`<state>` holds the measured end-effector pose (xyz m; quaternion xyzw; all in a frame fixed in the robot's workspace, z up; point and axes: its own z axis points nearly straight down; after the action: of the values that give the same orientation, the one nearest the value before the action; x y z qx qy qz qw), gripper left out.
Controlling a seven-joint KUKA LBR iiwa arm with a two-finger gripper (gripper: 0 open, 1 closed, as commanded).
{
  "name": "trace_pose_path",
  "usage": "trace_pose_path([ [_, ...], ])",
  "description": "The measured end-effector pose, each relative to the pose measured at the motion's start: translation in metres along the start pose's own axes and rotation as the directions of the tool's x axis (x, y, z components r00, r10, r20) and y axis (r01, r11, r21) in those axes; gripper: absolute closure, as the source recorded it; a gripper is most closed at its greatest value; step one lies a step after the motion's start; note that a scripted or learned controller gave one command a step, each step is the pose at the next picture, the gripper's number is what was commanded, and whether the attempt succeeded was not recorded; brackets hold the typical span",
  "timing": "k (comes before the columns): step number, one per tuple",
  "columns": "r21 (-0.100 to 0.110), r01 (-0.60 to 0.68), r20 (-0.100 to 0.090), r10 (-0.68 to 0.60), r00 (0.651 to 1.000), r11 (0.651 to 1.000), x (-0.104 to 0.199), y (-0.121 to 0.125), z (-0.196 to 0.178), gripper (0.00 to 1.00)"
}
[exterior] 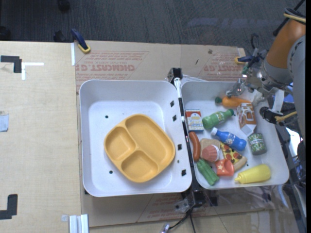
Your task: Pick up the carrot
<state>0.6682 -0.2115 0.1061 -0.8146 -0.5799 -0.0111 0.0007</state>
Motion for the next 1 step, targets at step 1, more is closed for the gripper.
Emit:
trace_pose_path([
  [1, -0.008, 0.046, 0.008, -0.046, 0.999, 0.999, 0.0017, -0.0018, -0.0006, 0.0],
])
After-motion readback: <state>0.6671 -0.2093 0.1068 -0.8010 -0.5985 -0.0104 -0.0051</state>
